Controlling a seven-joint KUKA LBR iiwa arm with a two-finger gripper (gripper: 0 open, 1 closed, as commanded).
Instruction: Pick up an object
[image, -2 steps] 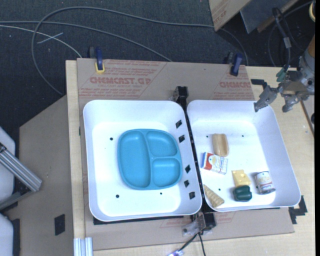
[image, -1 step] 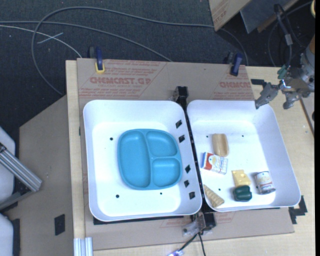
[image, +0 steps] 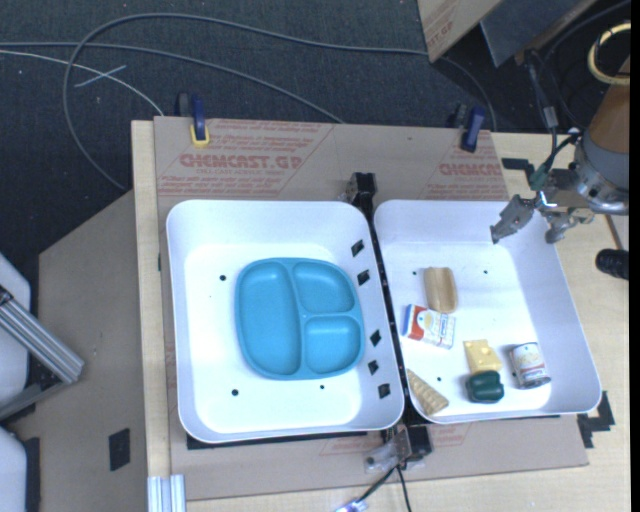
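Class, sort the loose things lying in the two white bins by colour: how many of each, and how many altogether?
Blue: 1, the divided plate
Tan: 2, the bread roll and the wedge
Yellow: 1, the block
Green: 1, the lump
White printed: 2, the carton and the can
Total: 7

bench board (image: 300, 150) | red print "CHEMCAST GP", left and right corners | item labels: unreadable

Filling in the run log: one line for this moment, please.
gripper: open, above right bin far corner | holding: nothing | items in right bin untouched | blue plate in left bin
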